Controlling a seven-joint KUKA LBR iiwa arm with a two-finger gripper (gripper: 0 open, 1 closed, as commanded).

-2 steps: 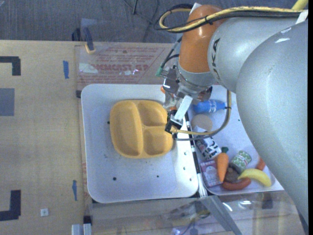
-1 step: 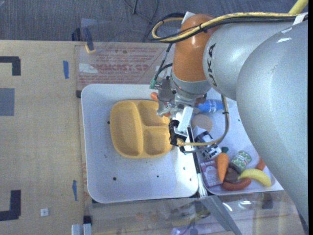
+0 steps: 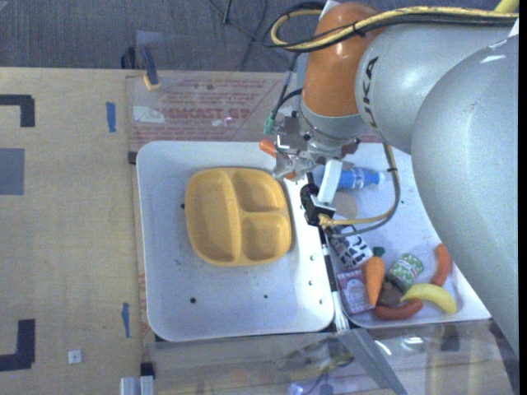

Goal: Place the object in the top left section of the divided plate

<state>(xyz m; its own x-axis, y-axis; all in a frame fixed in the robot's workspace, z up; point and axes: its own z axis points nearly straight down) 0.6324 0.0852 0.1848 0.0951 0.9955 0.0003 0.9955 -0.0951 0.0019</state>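
A yellow divided plate (image 3: 237, 216) lies in the left white bin (image 3: 165, 295). It has one large section on its left and two smaller ones on its right. My gripper (image 3: 298, 168) hangs under the orange wrist band, over the ridge between the two bins and just past the plate's upper right corner. The wrist hides what is under the gripper. A small orange piece (image 3: 268, 148) sticks out at the gripper's left side; whether it is a held object or part of the tool is unclear.
The right bin (image 3: 412, 315) holds a blue bottle (image 3: 362, 177), a carrot (image 3: 375, 276), a banana (image 3: 432, 296), a red sausage (image 3: 399, 309), a green can (image 3: 406, 267) and a pink packet (image 3: 352, 290). The grey arm covers the upper right.
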